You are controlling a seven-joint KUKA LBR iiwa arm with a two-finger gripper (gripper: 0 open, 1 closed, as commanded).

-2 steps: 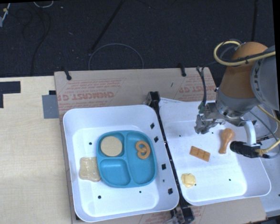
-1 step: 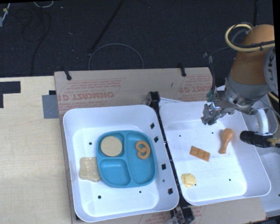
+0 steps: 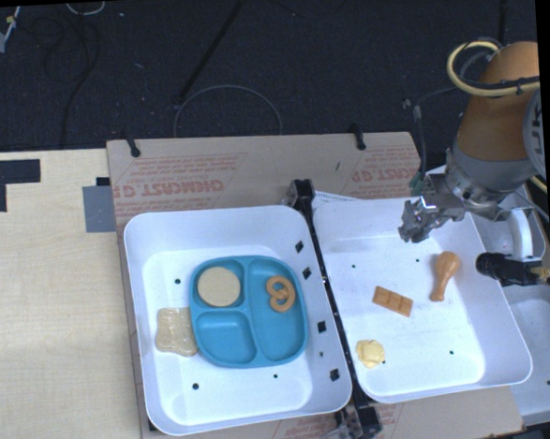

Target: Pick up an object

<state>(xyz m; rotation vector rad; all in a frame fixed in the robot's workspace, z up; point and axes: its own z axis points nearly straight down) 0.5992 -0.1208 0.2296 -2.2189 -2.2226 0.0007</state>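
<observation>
The tabletop [image 3: 46, 305] carries two bins. The left bin [image 3: 154, 241], well left of the jaws, holds a blue tray [image 3: 246, 347] with a cookie [image 3: 218, 286] and pretzel [image 3: 280, 293]; a pale piece [image 3: 174, 331] lies beside it. In the right bin [image 3: 491, 349], the jaws [image 3: 413, 229] hang above the floor; whether clenched or released, I cannot tell. Just below-right lies a drumstick [image 3: 443, 274], farther below a cracker [image 3: 392, 300], then a yellow lump [image 3: 370, 353].

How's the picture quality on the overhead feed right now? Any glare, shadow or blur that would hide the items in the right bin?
Camera view: lighting is even and the white right bin is bright, not blown out. The drumstick, cracker and yellow piece read sharp, with faint shadows. The gripper is darker and slightly soft, so finger detail is lost. The floor at the top is very dark.
</observation>
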